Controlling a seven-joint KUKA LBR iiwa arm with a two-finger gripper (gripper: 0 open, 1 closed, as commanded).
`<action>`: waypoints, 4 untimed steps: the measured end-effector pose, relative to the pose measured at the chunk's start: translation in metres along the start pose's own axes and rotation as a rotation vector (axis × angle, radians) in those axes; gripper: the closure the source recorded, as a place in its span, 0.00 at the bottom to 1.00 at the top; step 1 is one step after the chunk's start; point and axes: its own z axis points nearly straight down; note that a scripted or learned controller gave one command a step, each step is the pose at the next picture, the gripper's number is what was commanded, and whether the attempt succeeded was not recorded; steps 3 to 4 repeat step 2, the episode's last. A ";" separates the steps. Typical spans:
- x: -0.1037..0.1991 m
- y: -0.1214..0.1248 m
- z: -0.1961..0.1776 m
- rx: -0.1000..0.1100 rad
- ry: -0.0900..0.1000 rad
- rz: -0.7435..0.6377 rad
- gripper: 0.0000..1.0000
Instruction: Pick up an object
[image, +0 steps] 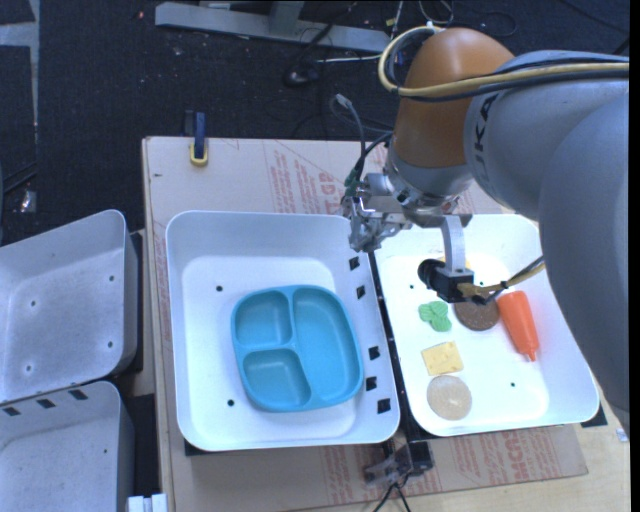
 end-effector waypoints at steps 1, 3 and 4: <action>0.052 0.000 0.007 -0.002 0.000 0.000 1.00; 0.049 0.000 0.007 -0.002 -0.002 0.005 0.00; 0.049 0.000 0.007 -0.002 -0.002 0.005 0.00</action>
